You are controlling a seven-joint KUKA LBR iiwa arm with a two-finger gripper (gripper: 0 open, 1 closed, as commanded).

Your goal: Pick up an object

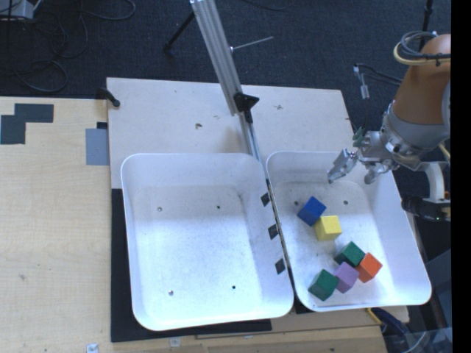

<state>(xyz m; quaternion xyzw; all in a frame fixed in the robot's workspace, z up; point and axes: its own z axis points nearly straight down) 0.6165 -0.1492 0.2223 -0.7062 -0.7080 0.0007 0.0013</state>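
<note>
Gripper: the gripper (355,165) hangs over the far end of the right bin (412,271), its two fingers spread apart with nothing between them.
Targets: six cubes lie in the right bin, well apart from the gripper: blue cube (311,211), yellow cube (327,227), dark green cube (351,254), orange cube (369,267), purple cube (345,276), green cube (323,284).
Risk, crowding: blue and yellow touch; the other four sit packed together, so a finger is likely to land on a neighbour and shove the cluster instead of closing on one cube.
Risk, wall: orange lies near the bin's right wall, leaving little room for a finger.
Surroundings: the left bin (147,197), a slanted aluminium rail (221,57) behind the divide.
Obstruction: none over the blue cube, which looks easiest.
</note>
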